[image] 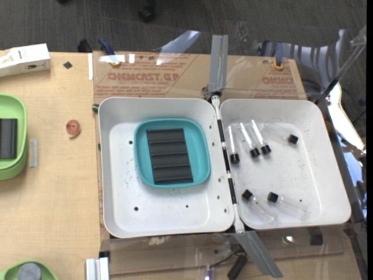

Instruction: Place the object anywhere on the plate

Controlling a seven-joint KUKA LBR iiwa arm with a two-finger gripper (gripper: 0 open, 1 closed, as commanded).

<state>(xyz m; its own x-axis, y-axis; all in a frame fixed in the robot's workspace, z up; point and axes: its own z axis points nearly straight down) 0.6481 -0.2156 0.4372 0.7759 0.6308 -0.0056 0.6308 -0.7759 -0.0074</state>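
Wooden tabletop point(52, 179) carries two white bins; the left bin point(116, 214) holds a teal plate point(201, 156), the right bin point(315, 174) clear black-capped tubes point(252, 137).

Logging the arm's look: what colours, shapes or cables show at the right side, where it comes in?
Beside the right bin lies a pale, glossy curved strip crossed by a thin dark rod; whether either belongs to the arm, I cannot tell.
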